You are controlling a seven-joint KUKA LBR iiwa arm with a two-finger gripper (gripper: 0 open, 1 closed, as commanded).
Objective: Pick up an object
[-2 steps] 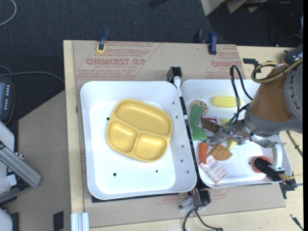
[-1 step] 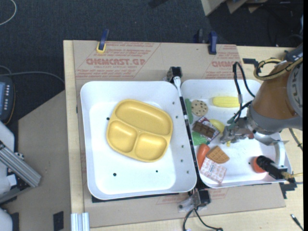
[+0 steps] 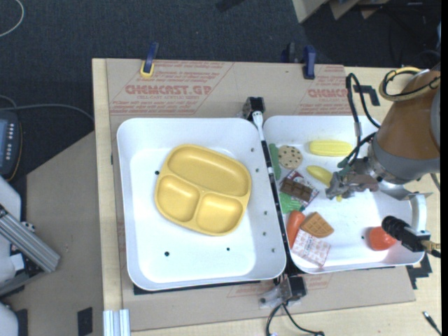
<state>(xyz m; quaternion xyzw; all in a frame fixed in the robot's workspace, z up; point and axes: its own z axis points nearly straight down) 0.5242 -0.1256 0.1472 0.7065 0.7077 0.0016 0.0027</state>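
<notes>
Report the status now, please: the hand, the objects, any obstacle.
Hand low over right bin, beside yellow banana piece. Nothing seen held. Corn, cookie crowd close.

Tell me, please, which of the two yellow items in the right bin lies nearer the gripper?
The smaller yellow piece, just left of the gripper; the corn cob lies farther up.

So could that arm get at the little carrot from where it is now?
Probably yes. The carrot lies uncovered in the right bin, beside the waffle, and the gripper hovers in that same bin with nothing between them. The close neighbours might crowd a grasp.
</notes>
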